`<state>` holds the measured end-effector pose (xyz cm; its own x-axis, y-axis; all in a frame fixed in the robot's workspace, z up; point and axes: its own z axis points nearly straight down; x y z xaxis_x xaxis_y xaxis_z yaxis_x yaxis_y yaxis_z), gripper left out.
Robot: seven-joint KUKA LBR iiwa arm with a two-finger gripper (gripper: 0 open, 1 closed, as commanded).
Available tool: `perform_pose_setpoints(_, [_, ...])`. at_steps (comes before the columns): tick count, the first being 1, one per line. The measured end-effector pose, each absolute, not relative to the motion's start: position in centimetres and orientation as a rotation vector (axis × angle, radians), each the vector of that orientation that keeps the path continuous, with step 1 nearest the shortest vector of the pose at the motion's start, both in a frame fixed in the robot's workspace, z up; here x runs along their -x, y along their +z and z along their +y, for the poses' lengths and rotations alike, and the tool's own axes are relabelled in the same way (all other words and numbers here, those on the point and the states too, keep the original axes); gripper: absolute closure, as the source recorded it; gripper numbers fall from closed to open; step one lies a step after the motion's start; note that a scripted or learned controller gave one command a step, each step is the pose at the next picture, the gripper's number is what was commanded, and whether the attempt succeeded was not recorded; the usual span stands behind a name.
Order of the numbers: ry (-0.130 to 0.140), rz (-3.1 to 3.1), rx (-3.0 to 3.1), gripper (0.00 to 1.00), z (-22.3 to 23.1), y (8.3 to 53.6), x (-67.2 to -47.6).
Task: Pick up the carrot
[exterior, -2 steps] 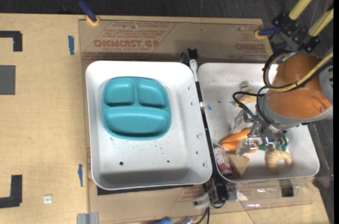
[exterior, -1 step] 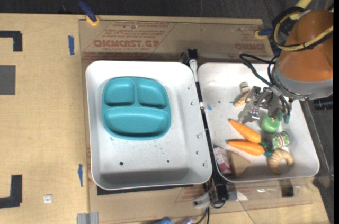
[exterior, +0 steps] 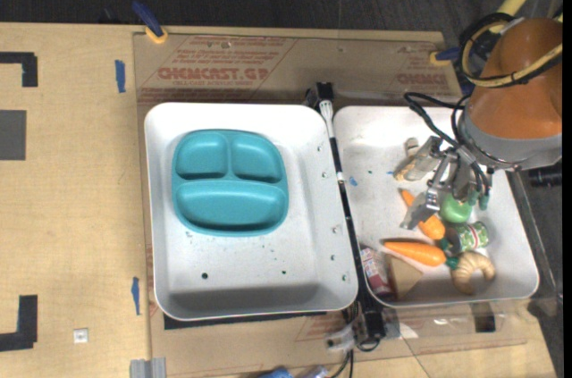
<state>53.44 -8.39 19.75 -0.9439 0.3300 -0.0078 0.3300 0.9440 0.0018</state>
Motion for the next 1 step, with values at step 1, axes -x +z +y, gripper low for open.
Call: perform_pose_setpoints(1, [0.001,3.073,-0.589,0.00,-10.15,9.75,-52.95])
